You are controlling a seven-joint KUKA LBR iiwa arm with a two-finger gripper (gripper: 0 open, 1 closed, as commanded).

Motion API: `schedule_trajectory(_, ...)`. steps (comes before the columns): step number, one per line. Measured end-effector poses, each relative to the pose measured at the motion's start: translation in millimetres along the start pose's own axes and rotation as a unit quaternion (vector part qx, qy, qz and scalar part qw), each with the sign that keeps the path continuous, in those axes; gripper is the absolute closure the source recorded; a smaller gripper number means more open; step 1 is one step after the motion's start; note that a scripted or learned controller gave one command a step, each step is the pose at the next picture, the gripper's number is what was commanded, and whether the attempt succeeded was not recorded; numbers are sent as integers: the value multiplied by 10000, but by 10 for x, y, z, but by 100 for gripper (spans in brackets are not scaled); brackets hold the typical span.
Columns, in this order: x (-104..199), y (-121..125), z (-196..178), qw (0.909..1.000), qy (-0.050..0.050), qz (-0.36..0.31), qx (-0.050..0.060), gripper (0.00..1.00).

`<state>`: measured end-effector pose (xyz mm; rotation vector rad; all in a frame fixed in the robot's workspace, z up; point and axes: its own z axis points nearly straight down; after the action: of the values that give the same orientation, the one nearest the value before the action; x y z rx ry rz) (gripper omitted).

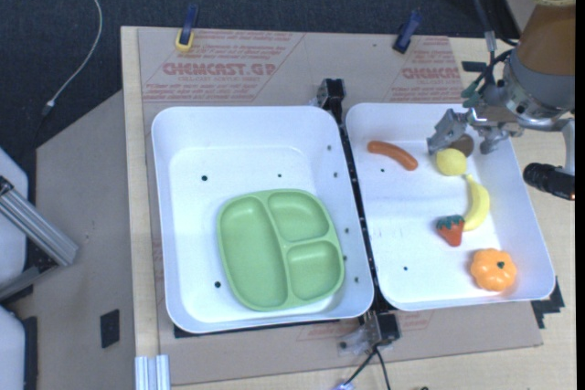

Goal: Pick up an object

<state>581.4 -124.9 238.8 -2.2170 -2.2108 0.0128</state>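
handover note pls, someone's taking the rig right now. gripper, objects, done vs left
Gripper: low over the right bin's far end, just above the lemon; nothing seen between its fingers.
Right bin: sausage, lemon, banana, strawberry, pumpkin, all lying on the floor.
Left bin: green tray.
Done: nothing lifted.
Left: grasp and lift one object; the lemon looks the likeliest target.

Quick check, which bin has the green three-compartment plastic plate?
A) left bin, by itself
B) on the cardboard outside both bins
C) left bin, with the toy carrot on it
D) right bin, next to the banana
A: the green three-compartment plastic plate lies alone in the left white bin, while the yellow toy banana and the other toy foods lie in the right white bin.
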Motion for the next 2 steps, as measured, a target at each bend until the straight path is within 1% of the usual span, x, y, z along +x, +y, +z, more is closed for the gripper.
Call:
schedule_trajectory(1, 4, 23, -77, 10000, -9, -17, -66, 0)
schedule_trajectory(2, -73, 86, 432, 10000, -5, -10, -36, 0)
